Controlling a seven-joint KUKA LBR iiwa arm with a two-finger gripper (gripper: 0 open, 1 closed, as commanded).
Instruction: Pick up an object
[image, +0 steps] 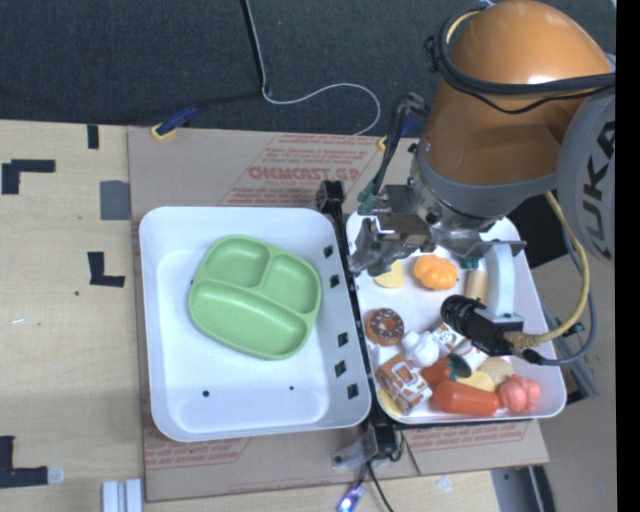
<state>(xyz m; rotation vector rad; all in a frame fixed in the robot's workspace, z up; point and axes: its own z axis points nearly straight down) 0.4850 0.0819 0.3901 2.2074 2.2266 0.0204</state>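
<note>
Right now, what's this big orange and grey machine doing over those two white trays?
It's a robot arm set to pick up an object. Its end effector hangs over the far end of the right bin, which holds toy food: an orange fruit, a chocolate donut, a red sausage. I see nothing held in it. The left bin holds a green divided plate.

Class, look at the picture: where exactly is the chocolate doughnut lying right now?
The doughnut lies in the right bin, near its left wall, below the gripper and just above the waffle-patterned toy.
</note>
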